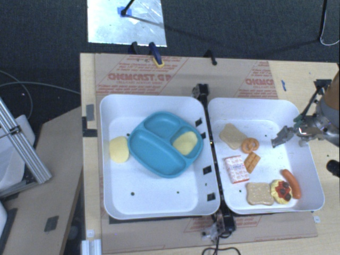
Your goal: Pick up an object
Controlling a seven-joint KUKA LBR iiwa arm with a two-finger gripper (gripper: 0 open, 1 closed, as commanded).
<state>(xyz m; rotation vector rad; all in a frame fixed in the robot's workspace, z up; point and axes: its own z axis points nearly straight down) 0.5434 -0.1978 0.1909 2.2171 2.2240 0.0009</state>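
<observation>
My gripper (288,134) hangs over the right side of the right bin (265,110), reaching in from the right edge, with nothing visibly held. Left of it lie a tan bread-shaped piece (232,135) and an orange ring (249,144). Below those are an orange waffle stick (252,161) and a red-and-white packet (236,169). Along the bin's front lie a toast slice (258,194), a yellow-and-red piece (281,191) and a sausage (291,183).
The left bin (122,195) bears a blue divided plate (159,153) with a yellow piece (185,142) in one compartment. Another yellow piece (119,149) lies left of the plate. A black divider (210,153) joins the bins.
</observation>
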